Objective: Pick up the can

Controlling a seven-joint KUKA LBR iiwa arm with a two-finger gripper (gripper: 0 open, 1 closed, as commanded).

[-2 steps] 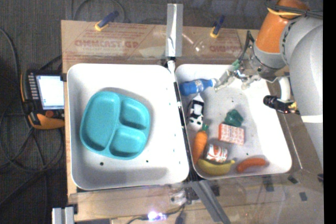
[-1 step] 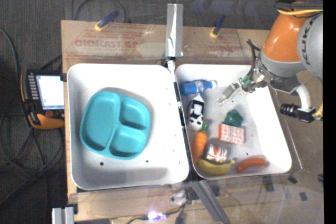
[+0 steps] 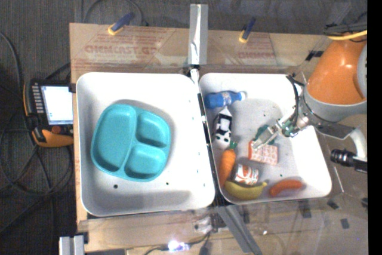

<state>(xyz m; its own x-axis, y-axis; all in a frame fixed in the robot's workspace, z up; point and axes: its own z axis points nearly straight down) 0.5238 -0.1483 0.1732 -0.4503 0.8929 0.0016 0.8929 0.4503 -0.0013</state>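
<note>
1. The arm (image 3: 337, 77), grey with an orange band, reaches in from the right edge of the camera view and bends down over the right bin (image 3: 310, 188).
2. The pincer (image 3: 261, 139) hangs low over the middle of the right bin. Its fingers stand slightly apart, and nothing is seen between them.
3. The can (image 3: 245, 174), red and white, lies on its side in the same bin, nearer the camera than the pincer and a little to its left. It is apart from the fingers and not held.
4. A flat red-and-white packet (image 3: 264, 154) lies just below the pincer tips, between the pincer and the can. Whether the tips touch it cannot be told.
5. A banana (image 3: 245, 189) lies against the near side of the can, along the bin's front wall.
6. A carrot (image 3: 227, 165) lies to the left of the can, near the pincer's lower left.
7. A red sausage-shaped item (image 3: 285, 187) rests at the front wall, below and to the right of the pincer.
8. A black-and-white toy (image 3: 222, 127) stands to the left of the pincer, near the dividing wall.
9. A blue bottle (image 3: 224, 98) lies beyond the toy, up and to the left of the pincer.
10. The left bin (image 3: 95, 188), well apart from the pincer on its left, holds a turquoise divided tray (image 3: 131, 141).
11. A handheld pendant (image 3: 51, 107) with a lit screen sits beyond the left bin's far edge.
</note>
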